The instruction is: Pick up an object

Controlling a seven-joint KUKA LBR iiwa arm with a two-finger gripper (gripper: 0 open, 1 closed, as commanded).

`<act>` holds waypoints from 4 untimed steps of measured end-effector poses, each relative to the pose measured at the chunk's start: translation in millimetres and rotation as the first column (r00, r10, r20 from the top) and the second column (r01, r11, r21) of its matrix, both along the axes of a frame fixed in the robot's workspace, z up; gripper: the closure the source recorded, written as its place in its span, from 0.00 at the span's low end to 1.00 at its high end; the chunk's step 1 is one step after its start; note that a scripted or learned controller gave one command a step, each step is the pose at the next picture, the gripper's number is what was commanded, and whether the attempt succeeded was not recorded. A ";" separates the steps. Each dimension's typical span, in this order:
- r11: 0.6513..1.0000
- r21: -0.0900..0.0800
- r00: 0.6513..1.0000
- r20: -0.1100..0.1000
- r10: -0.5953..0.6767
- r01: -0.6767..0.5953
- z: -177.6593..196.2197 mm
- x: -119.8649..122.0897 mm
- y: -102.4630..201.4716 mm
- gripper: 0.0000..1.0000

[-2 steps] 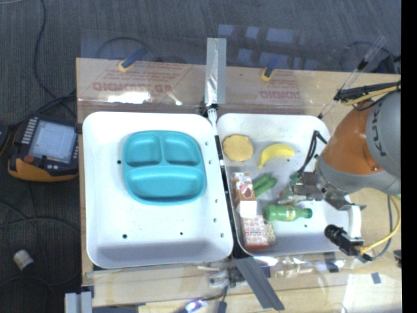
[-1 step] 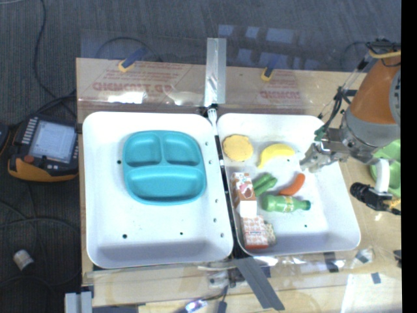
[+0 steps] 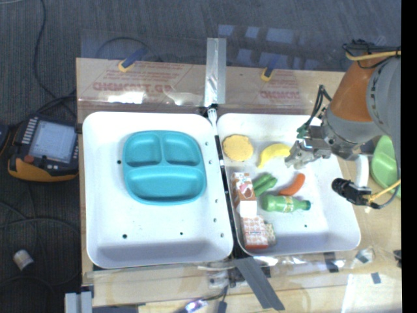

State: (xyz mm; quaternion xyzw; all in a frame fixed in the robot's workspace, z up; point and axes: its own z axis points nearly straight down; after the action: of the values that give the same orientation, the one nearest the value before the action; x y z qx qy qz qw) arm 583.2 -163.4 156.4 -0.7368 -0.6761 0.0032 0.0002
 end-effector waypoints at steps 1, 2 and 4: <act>1.000 0.000 1.000 0.000 0.000 0.000 0.0 0.0 0.0 0.00; 0.993 0.001 0.993 0.013 0.118 -0.118 -66.9 -27.2 -31.2 0.00; 0.999 0.001 0.999 0.003 0.043 -0.043 58.6 -28.1 -10.5 1.00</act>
State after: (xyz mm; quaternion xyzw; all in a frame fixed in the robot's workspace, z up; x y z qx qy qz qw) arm 555.1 -173.9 215.1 -0.7223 -0.6916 0.0018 -0.0005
